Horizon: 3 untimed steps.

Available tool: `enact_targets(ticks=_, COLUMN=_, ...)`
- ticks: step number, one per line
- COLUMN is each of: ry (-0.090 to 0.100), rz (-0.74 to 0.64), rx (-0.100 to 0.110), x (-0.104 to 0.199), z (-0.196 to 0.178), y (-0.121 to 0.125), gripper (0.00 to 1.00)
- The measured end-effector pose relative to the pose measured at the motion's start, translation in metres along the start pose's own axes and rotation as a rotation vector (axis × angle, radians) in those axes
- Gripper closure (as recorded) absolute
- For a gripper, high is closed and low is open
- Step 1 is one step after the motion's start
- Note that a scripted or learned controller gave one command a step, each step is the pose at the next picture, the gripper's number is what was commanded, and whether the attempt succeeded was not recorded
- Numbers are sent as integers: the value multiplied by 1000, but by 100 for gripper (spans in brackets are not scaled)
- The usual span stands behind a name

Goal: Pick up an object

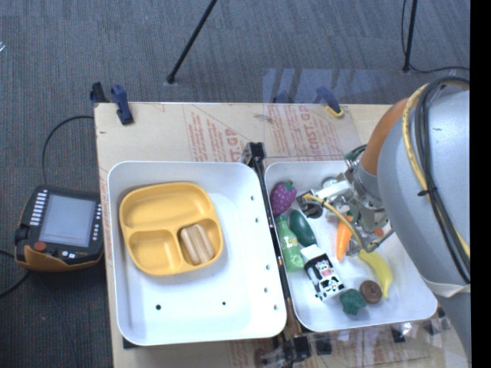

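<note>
The pincer (pixel 354 222) is lowered into the right bin (pixel 418 297); its state can't be told. A carrot (pixel 343 241) sits just below-left, probably targeted. Closing and lifting is needed next.

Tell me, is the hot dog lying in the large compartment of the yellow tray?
No, the hot dog lies in a small lower compartment of the yellow tray, on its right side.

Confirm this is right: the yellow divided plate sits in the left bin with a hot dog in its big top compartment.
Wrong compartment. In the camera view the hot dog lies in the lower right compartment of the yellow plate, which does sit in the left bin.
</note>
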State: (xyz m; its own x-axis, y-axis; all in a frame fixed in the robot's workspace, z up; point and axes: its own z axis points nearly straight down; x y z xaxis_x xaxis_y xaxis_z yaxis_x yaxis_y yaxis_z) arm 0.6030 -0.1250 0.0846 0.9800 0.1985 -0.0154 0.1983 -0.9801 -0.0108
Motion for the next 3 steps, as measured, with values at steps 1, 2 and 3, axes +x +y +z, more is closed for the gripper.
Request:
enact_targets(ticks=1, ry=7, rz=-78, rx=-2, x=-33, z=0, y=-39, gripper=0)
enact_targets(ticks=2, ry=1, rz=-75, rx=6, x=-34, z=-9, y=-38, gripper=100)
enact_targets(ticks=3, ry=26, rz=-2, rx=-12, x=7, z=-159, y=-22, gripper=100)
